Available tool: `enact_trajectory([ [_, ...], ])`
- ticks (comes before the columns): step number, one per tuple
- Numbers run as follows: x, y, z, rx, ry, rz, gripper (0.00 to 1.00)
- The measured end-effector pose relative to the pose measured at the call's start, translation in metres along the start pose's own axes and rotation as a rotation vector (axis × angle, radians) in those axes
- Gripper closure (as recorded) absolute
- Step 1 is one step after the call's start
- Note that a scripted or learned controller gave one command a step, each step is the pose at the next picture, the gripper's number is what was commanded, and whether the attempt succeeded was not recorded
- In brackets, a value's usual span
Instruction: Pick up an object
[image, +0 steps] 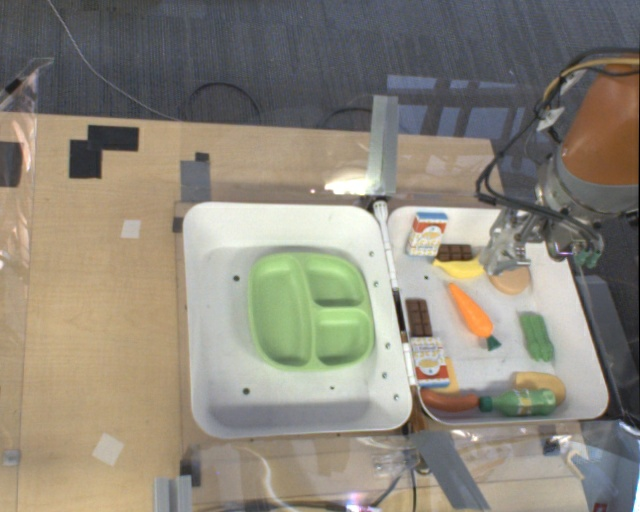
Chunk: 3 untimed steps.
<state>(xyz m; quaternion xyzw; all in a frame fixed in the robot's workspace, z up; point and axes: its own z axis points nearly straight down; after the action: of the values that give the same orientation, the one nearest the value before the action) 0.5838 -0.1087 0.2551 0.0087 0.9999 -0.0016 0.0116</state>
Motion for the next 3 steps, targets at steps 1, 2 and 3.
enact_trajectory([
  [1,-0.06,-0.04,-0.045,-0.002,0.008,-0.266,1.0],
  [2,-0.09,-0.096,-0.052,-0.003,0.01,-0.438,1.0],
  [3,-0.093,-0.093,-0.067,0.0,-0.004,-0.441,1.0],
])
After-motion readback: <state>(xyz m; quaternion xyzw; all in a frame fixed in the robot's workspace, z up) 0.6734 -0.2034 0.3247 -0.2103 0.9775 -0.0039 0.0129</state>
